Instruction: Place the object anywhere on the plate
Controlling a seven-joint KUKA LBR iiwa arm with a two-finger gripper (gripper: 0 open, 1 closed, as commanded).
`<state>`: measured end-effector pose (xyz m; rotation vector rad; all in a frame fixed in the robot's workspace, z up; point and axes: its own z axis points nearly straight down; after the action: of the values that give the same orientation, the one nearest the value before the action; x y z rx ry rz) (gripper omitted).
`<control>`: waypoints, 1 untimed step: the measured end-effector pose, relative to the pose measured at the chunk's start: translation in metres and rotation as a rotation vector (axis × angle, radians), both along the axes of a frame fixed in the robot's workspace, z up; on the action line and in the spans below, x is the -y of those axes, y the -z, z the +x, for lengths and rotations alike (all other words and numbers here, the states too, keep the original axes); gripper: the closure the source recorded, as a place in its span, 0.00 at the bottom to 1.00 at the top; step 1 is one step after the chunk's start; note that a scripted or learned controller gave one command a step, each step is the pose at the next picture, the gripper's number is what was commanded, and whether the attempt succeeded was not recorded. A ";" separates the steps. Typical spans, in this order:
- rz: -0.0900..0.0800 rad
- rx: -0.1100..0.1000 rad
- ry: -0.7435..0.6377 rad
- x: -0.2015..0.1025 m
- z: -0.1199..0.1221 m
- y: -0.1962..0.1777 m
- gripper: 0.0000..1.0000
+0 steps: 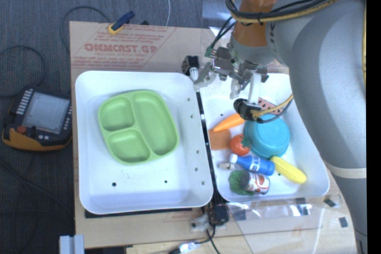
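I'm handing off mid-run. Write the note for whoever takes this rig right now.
Claw over the far end of the right bin, no toy seen in it.
Green plate lies in the left bin, nothing on it.
Carrot, blue bowl, yellow corn and other toys sit in the right bin.
Done: nothing placed.
Left: pick one toy, set it on the plate.

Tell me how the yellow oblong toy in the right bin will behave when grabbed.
The yellow toy looks like hard plastic, so it is probably stiff and light. Its rounded, elongated shape may roll or slip when squeezed.
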<state>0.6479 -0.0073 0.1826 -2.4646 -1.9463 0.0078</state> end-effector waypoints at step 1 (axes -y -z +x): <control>0.000 0.000 0.000 0.000 0.000 0.000 0.00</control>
<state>0.6479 -0.0073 0.1826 -2.4646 -1.9462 0.0078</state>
